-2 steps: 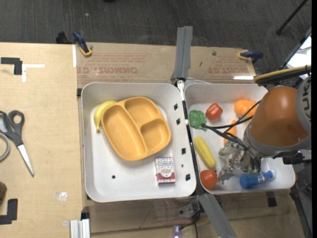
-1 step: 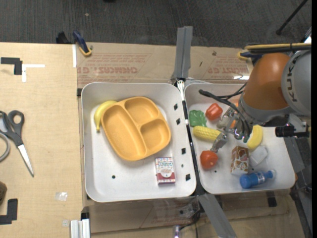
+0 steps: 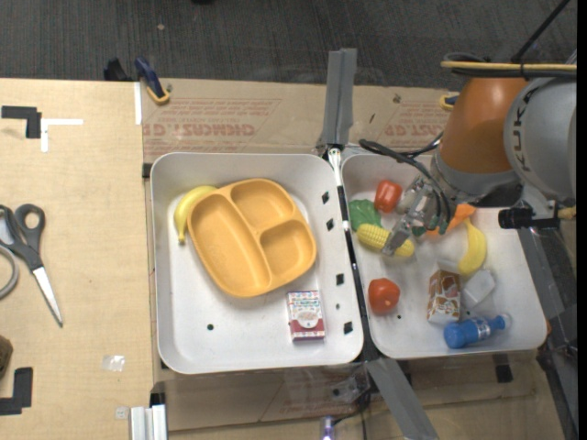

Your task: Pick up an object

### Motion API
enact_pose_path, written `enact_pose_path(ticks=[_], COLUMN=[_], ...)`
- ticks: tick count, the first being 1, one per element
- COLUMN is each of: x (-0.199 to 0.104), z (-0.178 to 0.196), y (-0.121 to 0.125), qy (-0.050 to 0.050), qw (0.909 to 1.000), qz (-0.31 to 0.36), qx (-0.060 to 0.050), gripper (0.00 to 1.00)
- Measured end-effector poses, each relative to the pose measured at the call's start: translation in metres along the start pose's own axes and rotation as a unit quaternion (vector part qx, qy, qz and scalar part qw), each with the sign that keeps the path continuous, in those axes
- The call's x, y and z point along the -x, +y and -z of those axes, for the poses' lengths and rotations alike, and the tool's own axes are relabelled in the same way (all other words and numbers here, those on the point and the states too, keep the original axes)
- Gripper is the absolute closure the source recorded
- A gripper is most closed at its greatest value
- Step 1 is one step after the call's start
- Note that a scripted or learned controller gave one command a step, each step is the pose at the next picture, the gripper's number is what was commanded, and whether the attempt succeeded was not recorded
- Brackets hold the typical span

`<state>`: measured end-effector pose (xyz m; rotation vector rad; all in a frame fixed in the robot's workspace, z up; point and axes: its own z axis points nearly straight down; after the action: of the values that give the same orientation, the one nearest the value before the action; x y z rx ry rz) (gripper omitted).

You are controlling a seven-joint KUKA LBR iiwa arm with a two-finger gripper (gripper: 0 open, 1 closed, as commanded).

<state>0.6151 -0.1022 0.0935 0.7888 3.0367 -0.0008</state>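
Gripper (image 3: 402, 238) low in right bin (image 3: 514, 337), jaws apparently closed on or at corn cob (image 3: 374, 236) beside green vegetable (image 3: 363, 214), contact unclear; cob probably light, rigid, smooth plastic, best gripped across mid-length, liable to roll.

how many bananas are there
2: one banana in the left bin, tucked against the yellow tray's left edge; one in the right bin beside the gripper. More could hide under the arm.
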Motion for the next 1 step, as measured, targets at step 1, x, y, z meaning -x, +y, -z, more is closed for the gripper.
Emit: enact_pose_path(ticks=[1], x=[0.0012], z=[0.0104], y=[0.0007], qy=[-0.003], qw=[1.0], qz=[0.001], qx=[0.0], gripper=[1.0])
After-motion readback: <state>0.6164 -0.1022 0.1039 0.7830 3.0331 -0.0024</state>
